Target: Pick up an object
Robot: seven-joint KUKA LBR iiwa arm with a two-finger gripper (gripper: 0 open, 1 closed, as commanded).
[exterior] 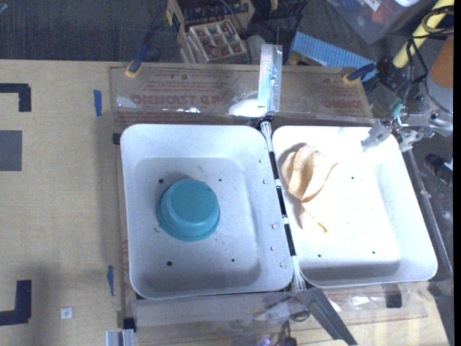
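Observation:
A teal bowl (189,209) lies upside down in the middle of the left bin (137,157). A crumpled tan cloth (306,175) rests in the right bin (403,222), against its left wall near the back. My gripper (389,137) hangs over the right bin's back right corner, well away from the cloth. It is open, and nothing shows between its fingers. The grey arm (432,110) comes in from the right edge.
A low divider (277,193) separates the two bins. Behind them runs a clear plastic panel (194,96) with an upright post (269,78) at its middle. Boxes and cables (216,27) crowd the floor beyond. The wooden bench top (57,193) spreads to the left.

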